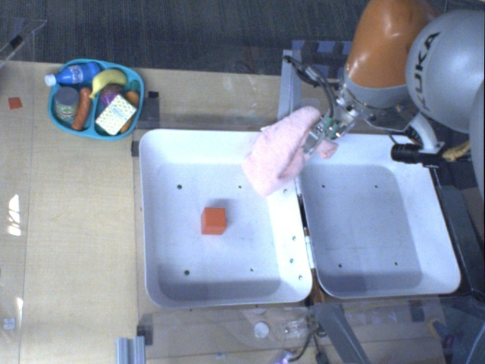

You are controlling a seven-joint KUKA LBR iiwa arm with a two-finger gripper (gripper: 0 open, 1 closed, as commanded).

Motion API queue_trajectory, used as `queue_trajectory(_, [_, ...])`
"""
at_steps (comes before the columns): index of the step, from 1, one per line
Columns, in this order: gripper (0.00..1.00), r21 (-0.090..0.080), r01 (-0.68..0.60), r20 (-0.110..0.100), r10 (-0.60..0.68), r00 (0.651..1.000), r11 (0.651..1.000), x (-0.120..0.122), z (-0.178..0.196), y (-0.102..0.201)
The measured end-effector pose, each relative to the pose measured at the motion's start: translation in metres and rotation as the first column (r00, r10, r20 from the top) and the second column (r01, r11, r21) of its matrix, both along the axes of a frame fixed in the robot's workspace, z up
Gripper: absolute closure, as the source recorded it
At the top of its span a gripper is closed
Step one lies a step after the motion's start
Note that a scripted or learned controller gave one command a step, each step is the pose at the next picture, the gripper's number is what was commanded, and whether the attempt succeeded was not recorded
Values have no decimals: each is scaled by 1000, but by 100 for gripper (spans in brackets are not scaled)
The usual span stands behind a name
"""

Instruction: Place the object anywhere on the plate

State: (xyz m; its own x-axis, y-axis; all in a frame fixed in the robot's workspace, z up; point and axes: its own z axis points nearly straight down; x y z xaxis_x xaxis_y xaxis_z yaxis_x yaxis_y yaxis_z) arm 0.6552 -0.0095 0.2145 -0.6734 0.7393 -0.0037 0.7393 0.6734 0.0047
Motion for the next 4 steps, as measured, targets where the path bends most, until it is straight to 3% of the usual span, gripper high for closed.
queue_trajectory(1, [100,-2,-390,2,390,921,921,-17,10,47])
queue_trajectory(2, [100,-5,-717,4,717,698,698,-27,9,86])
queue_trajectory(3, [100,-3,-742,2,742,671,671,-40,8,135])
queue_trajectory(4, [0,-4,-741,2,741,671,671,-40,8,135])
